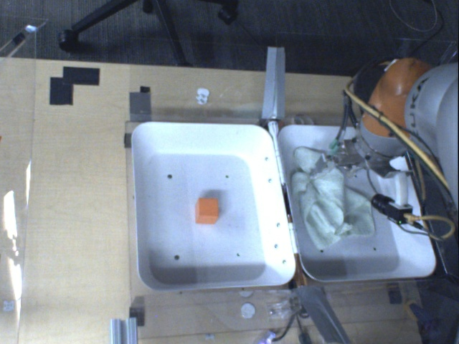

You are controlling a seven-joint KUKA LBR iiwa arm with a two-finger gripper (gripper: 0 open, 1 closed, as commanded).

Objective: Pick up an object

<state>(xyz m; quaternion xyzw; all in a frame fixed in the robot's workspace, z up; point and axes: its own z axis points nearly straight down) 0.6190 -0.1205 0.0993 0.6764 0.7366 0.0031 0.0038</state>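
Observation:
A small orange cube [207, 211] lies near the middle of the left bin [154, 256]. A crumpled white and pale green cloth [326, 203] fills the left half of the right bin [412, 260]. My gripper [340, 153] is low over the far end of the cloth, at the upper part of the right bin. The wrist and cables above it hide its tip. Nothing is visibly held.
The grey arm with its orange band [391, 95] leans in over the right bin's far right corner, with yellow and black cables [401, 217] looping over that bin. A metal post [273, 84] stands behind the divide between the bins. The wooden bench [64, 213] extends to the left.

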